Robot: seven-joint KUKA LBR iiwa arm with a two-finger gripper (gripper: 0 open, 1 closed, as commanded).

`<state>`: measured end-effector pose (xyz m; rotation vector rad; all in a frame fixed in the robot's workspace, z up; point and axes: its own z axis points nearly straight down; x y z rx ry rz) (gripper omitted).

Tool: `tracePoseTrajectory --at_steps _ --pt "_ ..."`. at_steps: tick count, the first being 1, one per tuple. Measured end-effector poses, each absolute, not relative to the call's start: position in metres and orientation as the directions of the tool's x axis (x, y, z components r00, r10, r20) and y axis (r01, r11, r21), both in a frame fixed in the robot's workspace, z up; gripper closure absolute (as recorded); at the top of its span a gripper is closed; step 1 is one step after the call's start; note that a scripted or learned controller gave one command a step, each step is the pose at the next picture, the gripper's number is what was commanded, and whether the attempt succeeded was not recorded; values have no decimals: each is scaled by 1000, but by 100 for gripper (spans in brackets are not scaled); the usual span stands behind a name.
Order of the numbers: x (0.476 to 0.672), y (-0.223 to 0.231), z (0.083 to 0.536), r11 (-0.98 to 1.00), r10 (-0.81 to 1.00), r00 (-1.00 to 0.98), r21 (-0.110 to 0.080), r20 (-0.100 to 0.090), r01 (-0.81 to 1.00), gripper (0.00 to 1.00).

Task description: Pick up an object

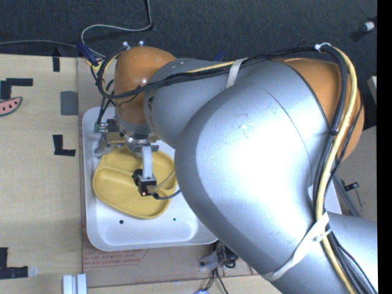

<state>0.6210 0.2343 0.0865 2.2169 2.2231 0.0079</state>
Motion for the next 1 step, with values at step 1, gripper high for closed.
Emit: tracePoseTrajectory --at_steps 1 --pt "620 238 95 6 1000 -6 5 7 1000 100"
